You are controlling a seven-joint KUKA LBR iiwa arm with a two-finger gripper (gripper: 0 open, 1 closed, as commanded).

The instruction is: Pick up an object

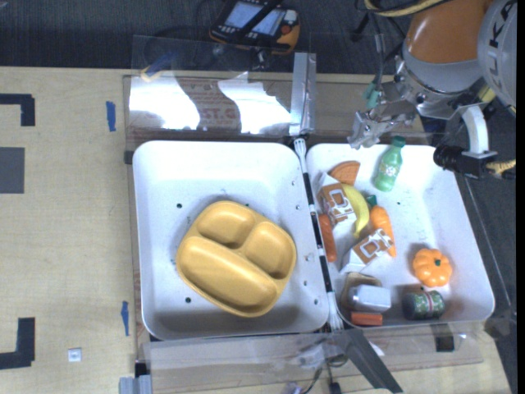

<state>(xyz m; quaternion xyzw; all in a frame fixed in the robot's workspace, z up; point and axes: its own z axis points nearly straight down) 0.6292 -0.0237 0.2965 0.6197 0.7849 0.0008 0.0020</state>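
The claw (367, 135) hangs over the right bin's (472, 220) far edge, beside the green bottle (388, 166); I cannot tell how it is set. The toys crowd the bin's left edge, so a descent may nudge the bottle over or catch the rim.

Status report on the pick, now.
Gripper above right bin's far edge, carrying nothing. Green bottle nearest, untouched. Banana, carrot, pumpkin crowd the bin.
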